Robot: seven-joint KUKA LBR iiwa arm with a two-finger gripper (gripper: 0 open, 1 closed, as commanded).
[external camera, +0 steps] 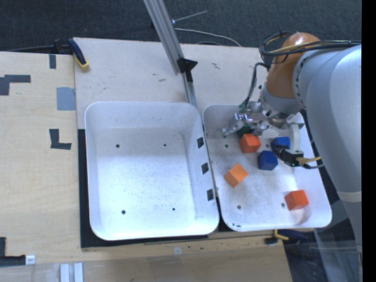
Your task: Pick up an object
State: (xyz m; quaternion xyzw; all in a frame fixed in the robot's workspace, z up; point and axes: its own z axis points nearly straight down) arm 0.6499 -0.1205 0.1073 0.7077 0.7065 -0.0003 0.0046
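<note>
Two shallow white bins sit side by side on the bench. The left bin [100,157] has nothing but dark specks on its floor. The right bin [258,213] holds several small blocks.

The grey arm [335,110] reaches in from the right, its orange band [288,63] sitting above the wrist. The gripper [242,128] hangs low over the upper part of the right bin, near the wall that this bin shares with the left one. Its metal parts blur together from this angle, so how far the claw is spread cannot be told, and no block is seen held in it.

An orange block [250,143] lies just below and to the right of the gripper, close enough that touching or apart cannot be judged. A blue block [267,160] sits just beyond it, and another blue block [281,142] shows partly behind the wrist cables. A lighter orange block [236,174] rests near the middle of the bin floor, apart from the others. A red-orange block [296,199] lies near the bin's lower right corner, well away from the gripper.
</note>
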